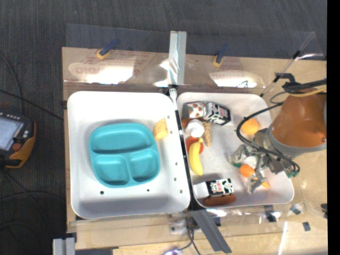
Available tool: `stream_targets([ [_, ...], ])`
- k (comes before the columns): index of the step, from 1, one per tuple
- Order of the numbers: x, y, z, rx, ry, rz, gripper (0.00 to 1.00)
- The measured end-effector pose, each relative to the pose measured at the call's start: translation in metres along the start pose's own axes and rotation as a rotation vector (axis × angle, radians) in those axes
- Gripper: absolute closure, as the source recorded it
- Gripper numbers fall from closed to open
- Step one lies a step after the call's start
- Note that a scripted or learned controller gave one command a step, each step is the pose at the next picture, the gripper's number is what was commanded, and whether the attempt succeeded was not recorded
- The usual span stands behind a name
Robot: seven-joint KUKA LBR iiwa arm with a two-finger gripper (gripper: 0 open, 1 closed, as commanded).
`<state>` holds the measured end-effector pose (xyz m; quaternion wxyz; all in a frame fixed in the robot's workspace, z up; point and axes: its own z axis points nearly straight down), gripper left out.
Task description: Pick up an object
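My gripper [247, 170] is low in the right bin [276, 198], near its right front corner, below the arm's orange band [300, 121]. It stands open, with one metal finger [238, 156] on the far side and the other on the near side of a small orange piece [246, 170]. That piece lies between them on the bin floor. A second bit of orange [264, 184] shows just beside the near finger. An orange ball [251, 125] sits behind the gripper, partly ringed by a black cable.
The right bin also holds a banana [195, 158], a cow-print carton [219, 186], a brown sausage [218, 199], printed cartons [208, 112] and a white bottle [194, 128]. In the left bin [79, 195] lie a teal divided plate [125, 154] and a yellow piece [160, 129].
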<state>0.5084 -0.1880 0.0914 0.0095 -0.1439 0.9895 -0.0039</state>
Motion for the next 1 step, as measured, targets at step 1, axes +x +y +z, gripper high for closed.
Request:
stream_targets([
  [1, -0.0018, 0.0005, -0.0103, 0.001, -0.001, -0.001, 1.0],
])
